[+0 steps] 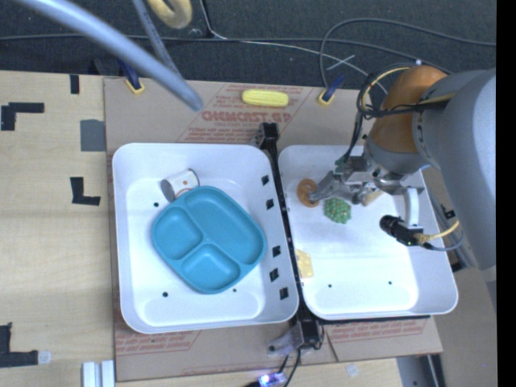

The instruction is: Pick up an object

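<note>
The arm (451, 143) is reaching in from the right, its grey bulk and orange band hanging over the right bin's far corner. The bench top, a sheet of brown cardboard (234, 115) with red print, is lying under both bins.

The left bin (129, 216) is holding a blue plate (208, 238) (a divided one, with three compartments), which is sitting a little tilted near the bin's middle. Just beyond the plate's far left edge, a small cup (179, 185) is lying on its side, white with a reddish mark, touching or nearly touching the plate's rim.

The right bin (403, 289) is carrying the smaller things. The gripper (343, 185) is hanging low over its far left part, but its metal parts are blurring together there, so how far apart they stand is something I cannot tell, nor whether anything is caught in it. A green, bumpy ball (338, 210) is sitting just below the gripper, very close to it. A round brown piece (307, 192) is lying just to the ball's left, near the wall between the bins. A small pale yellow scrap (304, 262) is resting against that same wall, nearer the front, well apart from the ball.

Outside the bins, a yellow banana-like thing (264, 97) is lying on the cardboard beyond them.
</note>
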Tool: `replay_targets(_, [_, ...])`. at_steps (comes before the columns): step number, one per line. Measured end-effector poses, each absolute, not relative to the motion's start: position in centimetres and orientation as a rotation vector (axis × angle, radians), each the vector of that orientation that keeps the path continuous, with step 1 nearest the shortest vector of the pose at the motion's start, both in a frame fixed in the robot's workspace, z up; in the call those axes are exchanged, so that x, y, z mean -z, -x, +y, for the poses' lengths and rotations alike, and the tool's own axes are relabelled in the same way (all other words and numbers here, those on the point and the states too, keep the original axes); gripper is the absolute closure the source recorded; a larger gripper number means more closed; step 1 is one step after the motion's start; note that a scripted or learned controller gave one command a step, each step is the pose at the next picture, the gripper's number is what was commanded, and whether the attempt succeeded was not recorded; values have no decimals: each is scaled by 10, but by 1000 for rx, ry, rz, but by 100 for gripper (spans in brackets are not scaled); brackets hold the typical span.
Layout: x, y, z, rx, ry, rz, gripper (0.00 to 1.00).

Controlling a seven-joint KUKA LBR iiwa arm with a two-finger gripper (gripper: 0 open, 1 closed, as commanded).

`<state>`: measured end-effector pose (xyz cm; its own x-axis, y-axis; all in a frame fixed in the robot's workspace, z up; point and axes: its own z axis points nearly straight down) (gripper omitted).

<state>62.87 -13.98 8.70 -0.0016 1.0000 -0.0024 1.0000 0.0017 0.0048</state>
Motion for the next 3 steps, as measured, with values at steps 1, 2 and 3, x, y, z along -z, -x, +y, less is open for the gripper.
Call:
replay_targets(1, [-99, -631, -137, -13, -2213, 2222, 100])
replay_targets(2, [-163, -632, -136, -4, -2216, 2220, 100])
replay_targets(3, [-226, -628, -139, -4, -2217, 2219, 100])
